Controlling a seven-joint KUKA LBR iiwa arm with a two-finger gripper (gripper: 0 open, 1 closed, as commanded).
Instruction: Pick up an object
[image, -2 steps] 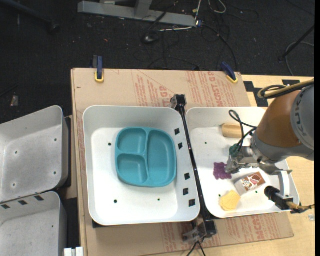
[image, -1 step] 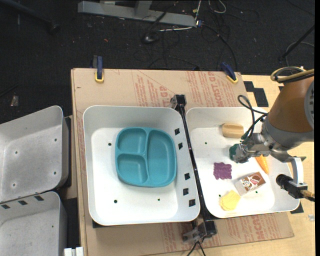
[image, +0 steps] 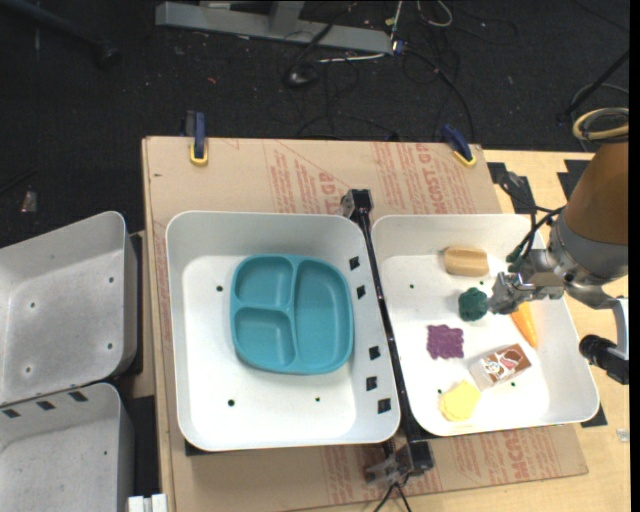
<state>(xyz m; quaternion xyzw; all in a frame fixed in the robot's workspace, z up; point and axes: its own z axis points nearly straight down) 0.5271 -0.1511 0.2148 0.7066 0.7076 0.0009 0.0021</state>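
From the fixed camera above the bench, the right bin holds five small things. A tan block lies at twelve o'clock in the bin. A dark green rounded lump sits near the bin's middle, a shade toward one o'clock. A flat purple piece with ragged edges is at about seven o'clock of the green lump. An orange carrot-shaped piece lies at three o'clock of the green lump, its point toward the bin's near edge. A small brown and white packet rests at five o'clock, and a yellow lump at six o'clock, close to the front wall.

The gripper is low over the bin, just at three o'clock of the green lump and at eleven o'clock of the carrot-shaped piece. Whether it is open or closed cannot be told, nor whether it touches either thing.

The left bin carries a teal divided plate in its middle.
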